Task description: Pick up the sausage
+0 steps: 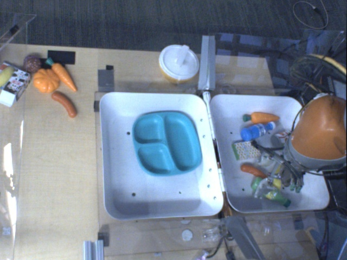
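Observation:
A small orange-red sausage (253, 170) lies in the right bin (227, 145), left of its middle. The arm's orange band (321, 129) hangs over the bin's right side. My gripper (275, 173) sits low in the bin just right of the sausage, among the clutter. The view does not show whether it touches the sausage. A second, longer sausage (65, 104) lies on the bench at the far left, outside both bins.
The right bin also holds a carrot (263, 117), a blue bottle (256, 131), a green speckled pad (246, 150) and a green bottle (275, 198). A blue divided plate (165, 143) sits in the left bin (116, 161). A white lidded cup (179, 63) stands behind the bins.

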`<act>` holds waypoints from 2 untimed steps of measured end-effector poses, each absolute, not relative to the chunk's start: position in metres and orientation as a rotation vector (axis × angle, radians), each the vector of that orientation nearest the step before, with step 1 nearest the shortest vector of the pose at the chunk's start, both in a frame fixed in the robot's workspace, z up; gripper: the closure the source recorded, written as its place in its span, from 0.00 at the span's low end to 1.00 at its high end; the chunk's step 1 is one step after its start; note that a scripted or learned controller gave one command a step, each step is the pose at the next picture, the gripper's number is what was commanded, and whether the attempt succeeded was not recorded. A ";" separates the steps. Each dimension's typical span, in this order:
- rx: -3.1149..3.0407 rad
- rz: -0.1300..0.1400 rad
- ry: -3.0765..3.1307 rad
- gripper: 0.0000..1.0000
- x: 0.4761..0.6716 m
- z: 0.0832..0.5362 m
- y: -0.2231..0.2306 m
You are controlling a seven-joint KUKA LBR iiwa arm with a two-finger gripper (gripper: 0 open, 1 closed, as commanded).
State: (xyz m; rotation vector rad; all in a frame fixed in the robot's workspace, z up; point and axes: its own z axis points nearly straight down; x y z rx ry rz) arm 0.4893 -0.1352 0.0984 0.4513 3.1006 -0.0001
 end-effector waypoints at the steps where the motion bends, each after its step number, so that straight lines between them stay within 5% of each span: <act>1: 0.255 0.002 3.125 0.00 0.489 0.185 -0.079; 2: 0.029 0.003 3.135 0.00 0.565 0.185 -0.004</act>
